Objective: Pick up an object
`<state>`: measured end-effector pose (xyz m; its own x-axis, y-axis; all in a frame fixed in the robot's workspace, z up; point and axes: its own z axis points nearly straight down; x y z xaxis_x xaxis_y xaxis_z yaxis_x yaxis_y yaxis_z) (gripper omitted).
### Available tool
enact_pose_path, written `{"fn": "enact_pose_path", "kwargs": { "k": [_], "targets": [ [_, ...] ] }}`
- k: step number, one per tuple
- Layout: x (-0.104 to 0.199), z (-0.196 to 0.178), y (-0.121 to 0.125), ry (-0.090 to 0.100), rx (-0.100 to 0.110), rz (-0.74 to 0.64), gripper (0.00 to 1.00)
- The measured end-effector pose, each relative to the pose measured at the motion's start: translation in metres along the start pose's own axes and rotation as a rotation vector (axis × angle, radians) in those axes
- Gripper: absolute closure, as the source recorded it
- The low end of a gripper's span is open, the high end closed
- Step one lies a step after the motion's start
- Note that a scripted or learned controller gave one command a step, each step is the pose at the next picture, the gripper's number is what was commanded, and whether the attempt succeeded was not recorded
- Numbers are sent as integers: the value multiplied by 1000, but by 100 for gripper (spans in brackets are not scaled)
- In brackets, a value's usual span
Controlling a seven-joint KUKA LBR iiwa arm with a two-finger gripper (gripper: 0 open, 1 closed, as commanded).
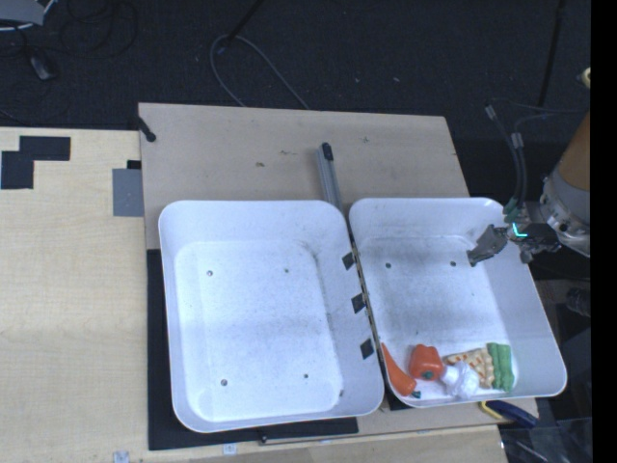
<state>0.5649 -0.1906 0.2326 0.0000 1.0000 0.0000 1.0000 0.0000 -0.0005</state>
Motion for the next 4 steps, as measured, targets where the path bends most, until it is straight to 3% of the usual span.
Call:
{"fn": "enact_pose_path", "kwargs": {
  "k": [1,4],
  "targets": [
    [0,0,0,0,0,0,0],
    [-3,143,-7,1,2,0,0]
  ]
}}
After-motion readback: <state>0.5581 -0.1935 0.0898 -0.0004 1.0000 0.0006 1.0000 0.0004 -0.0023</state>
